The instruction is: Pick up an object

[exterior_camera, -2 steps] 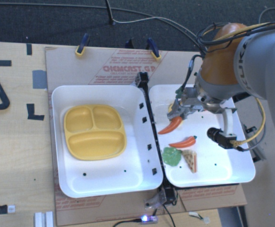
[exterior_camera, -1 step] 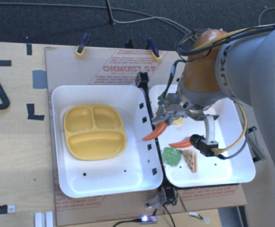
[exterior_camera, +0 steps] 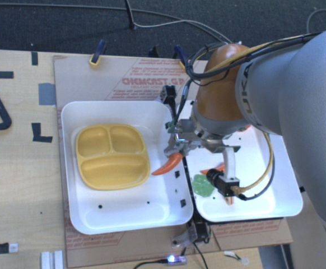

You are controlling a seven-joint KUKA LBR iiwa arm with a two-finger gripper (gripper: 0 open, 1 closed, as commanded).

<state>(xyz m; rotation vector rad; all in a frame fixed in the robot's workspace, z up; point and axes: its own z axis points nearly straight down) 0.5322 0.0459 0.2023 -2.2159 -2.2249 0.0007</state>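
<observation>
An orange carrot-shaped toy (exterior_camera: 168,165) hangs tilted over the right side of the left bin (exterior_camera: 84,214), beside the wall between the bins. My gripper (exterior_camera: 176,148) is shut on its upper end, with the pointed tip sticking down and to the left. A green leafy toy (exterior_camera: 203,186) lies in the right bin (exterior_camera: 275,206) near its left wall. Another small orange piece (exterior_camera: 216,169) lies just above the green toy, partly hidden by the arm.
A yellow divided plate (exterior_camera: 112,156) lies in the left bin, just left of the carrot's tip. A black part with a yellow hose (exterior_camera: 247,194) hangs from the arm over the right bin. The bulky grey and orange arm (exterior_camera: 252,88) covers much of the right bin.
</observation>
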